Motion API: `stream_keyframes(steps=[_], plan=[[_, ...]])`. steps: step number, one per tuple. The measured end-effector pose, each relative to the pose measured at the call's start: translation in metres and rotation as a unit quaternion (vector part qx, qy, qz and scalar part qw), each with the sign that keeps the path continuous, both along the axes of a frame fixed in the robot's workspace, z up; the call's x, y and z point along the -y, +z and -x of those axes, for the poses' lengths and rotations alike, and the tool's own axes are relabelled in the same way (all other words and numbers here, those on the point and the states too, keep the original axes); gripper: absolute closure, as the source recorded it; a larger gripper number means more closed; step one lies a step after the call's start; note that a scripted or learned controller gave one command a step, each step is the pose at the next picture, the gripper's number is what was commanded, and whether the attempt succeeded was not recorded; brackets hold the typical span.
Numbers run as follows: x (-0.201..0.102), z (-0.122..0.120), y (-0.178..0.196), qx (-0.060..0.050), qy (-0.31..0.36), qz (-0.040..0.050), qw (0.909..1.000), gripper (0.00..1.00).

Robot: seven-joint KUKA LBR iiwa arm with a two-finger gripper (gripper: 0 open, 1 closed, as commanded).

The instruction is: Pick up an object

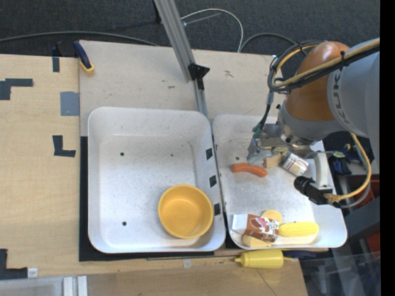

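Nearest the lens, a yellow mustard bottle (262, 259) lies on its side on the desk (37, 165), just outside the front rim of the right bin (237, 131). Farther in, the fingers (262, 153) hang low over that bin's middle, beneath the grey arm (345, 85) with its orange band (315, 73); whether they are spread or closed cannot be made out from this angle, and nothing shows between them. Just below and to their left lies an orange carrot (249, 169), close beside them, contact unclear. A small can (295, 163) sits to their other side. Along the bin's front edge rest a brown packet (259, 227) and a yellow banana (299, 230). In the left bin (123, 119) stands a yellow bowl (185, 211), upright, near its front right corner
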State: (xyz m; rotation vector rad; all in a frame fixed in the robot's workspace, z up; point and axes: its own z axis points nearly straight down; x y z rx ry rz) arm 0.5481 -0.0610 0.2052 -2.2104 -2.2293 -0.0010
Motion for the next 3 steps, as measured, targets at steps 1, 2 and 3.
stream_keyframes(steps=[1, 2, 3], plan=[[-0.044, -0.012, 0.006, 0.000, -0.001, 0.0002, 1.0000, 1.00], [-0.094, -0.023, 0.018, 0.000, -0.001, 0.0001, 1.0000, 1.00], [-0.154, -0.037, 0.023, 0.000, 0.000, 0.0000, 1.0000, 1.00]])
